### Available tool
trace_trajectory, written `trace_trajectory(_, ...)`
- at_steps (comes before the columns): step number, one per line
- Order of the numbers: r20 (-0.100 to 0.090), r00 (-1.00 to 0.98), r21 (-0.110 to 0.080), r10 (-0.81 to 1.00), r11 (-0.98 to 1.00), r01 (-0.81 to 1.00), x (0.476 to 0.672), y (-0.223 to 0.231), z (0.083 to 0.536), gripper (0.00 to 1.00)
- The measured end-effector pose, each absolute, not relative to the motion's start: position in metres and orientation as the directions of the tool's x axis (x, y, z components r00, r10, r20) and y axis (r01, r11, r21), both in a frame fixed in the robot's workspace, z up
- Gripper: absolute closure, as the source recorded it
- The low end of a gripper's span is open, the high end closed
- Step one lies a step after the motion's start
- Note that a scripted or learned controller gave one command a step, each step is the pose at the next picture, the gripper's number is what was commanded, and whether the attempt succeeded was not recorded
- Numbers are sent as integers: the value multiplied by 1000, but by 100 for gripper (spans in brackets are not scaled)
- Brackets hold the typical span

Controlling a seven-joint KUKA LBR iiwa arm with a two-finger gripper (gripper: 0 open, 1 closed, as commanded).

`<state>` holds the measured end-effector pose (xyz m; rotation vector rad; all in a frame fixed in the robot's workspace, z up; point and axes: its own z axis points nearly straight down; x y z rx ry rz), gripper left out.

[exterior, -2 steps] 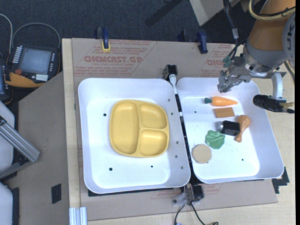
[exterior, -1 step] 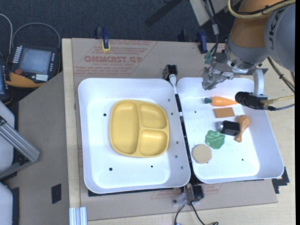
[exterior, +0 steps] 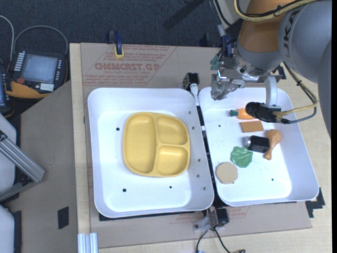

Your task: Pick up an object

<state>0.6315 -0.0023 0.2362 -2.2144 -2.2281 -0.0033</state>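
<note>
My gripper (exterior: 220, 92) hangs over the far left corner of the right bin (exterior: 295, 186), with nothing visibly in it. The small objects lie to its right and nearer the camera: an orange carrot piece (exterior: 241, 113), a brown-orange flat block (exterior: 251, 126), a black block (exterior: 258, 144), a tan drumstick (exterior: 272, 142), a green lump (exterior: 241, 156) and a round tan disc (exterior: 227, 173). A yellow divided plate (exterior: 156, 144) lies in the middle of the left bin (exterior: 105, 183).
A black cylinder on a white bracket (exterior: 263, 112) with a cable hangs from the arm just above the carrot piece. The bins share a black divider (exterior: 202, 136). A teach pendant (exterior: 34, 73) sits off the bench at left, and a blue clamp (exterior: 118, 44) at the back edge.
</note>
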Motion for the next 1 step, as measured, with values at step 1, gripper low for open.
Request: trace_trajectory(1,2,-6,1,1000,6,1000,629,48,239,100)
